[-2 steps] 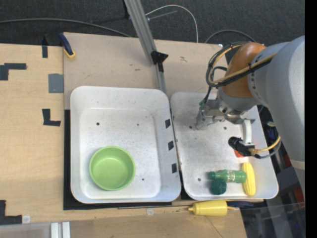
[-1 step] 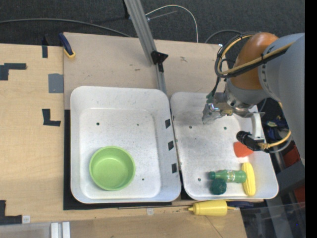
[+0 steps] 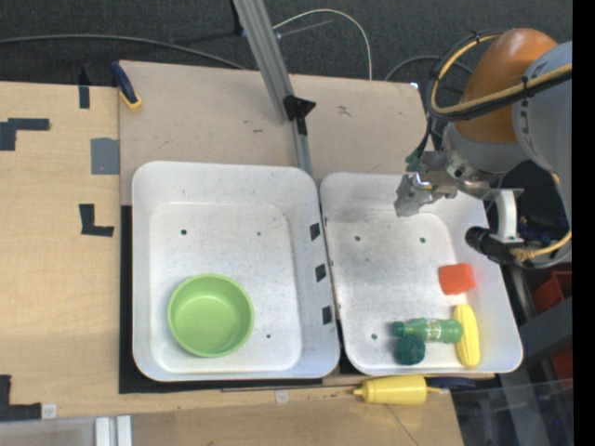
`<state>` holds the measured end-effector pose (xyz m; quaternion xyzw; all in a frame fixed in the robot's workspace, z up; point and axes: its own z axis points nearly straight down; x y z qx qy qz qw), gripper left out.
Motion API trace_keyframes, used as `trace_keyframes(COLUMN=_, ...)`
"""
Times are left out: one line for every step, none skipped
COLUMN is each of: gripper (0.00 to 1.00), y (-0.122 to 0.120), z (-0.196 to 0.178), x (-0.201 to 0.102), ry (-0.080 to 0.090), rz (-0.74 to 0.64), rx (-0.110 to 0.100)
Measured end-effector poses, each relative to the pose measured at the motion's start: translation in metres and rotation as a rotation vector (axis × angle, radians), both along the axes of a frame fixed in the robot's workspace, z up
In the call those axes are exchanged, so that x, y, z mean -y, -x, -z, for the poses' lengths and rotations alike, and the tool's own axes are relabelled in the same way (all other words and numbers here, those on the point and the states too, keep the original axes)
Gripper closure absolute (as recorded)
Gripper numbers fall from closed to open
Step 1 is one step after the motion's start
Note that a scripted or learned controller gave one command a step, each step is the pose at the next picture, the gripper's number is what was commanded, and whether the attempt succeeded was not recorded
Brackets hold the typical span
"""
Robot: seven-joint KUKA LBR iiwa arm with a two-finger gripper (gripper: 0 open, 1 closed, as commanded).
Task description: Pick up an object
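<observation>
- The right-hand shallow white plastic bin [image 3: 372,249] holds the things that could be picked: a small orange block [image 3: 456,278] near its right wall, a yellow banana-shaped toy [image 3: 467,334] below that by the near right corner, a green plastic bottle [image 3: 426,330] lying on its side with its end against the banana-shaped toy, and a small dark green lump [image 3: 408,349] touching the bottle's underside.
- All four lie in the near right part of that bin; the far and left parts of its floor are bare white, speckled with dark marks.
- The grey two-finger gripper [image 3: 411,199] hangs over the far right part of the same bin, well apart from the orange block and the other things. Nothing shows between its fingers, and whether they are wide or narrow cannot be told from this angle.
- The grey arm with its orange band [image 3: 507,63] reaches in from the right, with yellow and black cables looped around it.
- The left-hand shallow white bin [image 3: 167,193] sits just beside the right one and holds a round lime-green bowl [image 3: 211,315], upright, in its near left part.
- A yellow squeeze bottle [image 3: 395,390] lies on its side on the bench just outside the near edge of the right bin.
- A grey metal pole [image 3: 265,45] slants down from the top to the gap between the bins' far edges.
</observation>
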<state>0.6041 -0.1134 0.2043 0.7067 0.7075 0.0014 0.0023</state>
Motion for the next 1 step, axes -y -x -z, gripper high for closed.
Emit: trace_keyframes(gripper=1.0, y=-0.0005, z=-0.0198, x=-0.0002, ry=-0.001, rz=0.0, rx=-0.004)
